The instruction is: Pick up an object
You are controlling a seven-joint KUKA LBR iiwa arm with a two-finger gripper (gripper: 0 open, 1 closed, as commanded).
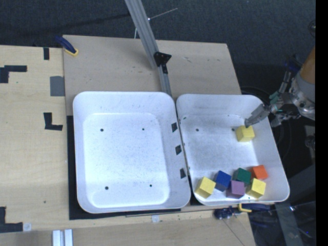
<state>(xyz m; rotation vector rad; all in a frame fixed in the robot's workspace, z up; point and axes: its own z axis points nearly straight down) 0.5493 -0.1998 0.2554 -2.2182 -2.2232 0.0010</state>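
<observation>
A yellow block (245, 133) lies alone in the upper right part of the right bin (205, 111). Along that bin's front edge sits a cluster of several blocks: yellow (206, 186), blue (222, 180), purple (237, 188), green (242, 176), orange (260, 171) and another yellow (257, 187). My gripper (263, 120) hangs over the bin's right rim, open, with nothing between its fingers. One grey finger (254, 117) slants down to just above and right of the lone yellow block.
The left bin (123, 104) lies beside the right one. A slanted metal pole (146, 29) rises behind the bins. The arm enters from the right, past the bench edge. A blue clamp (228, 212) sits at the front of the right bin.
</observation>
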